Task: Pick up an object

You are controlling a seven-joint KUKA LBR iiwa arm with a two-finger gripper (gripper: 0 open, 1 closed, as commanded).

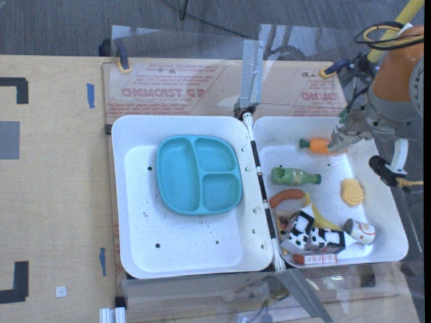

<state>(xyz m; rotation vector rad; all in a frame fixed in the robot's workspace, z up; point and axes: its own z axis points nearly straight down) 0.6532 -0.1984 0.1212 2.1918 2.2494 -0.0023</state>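
White bins: two, side by side. Left bin (135, 247) carries one teal divided plate (199, 174), toward its far edge. Right bin (394, 237) carries one orange carrot (315, 145), one green bottle (294, 176), one sausage (288, 197), one yellow waffle-like round (351, 192), one banana (322, 217), one black-and-white cow-print toy (312, 236). Gripper (339, 142) sits over the right bin's far edge, tip just beside the carrot's right end, maybe touching. Grip state: cannot tell.

Turquoise divided plate (199, 174), green bottle (294, 176), orange carrot (316, 146), black-and-white patterned toy (312, 235).
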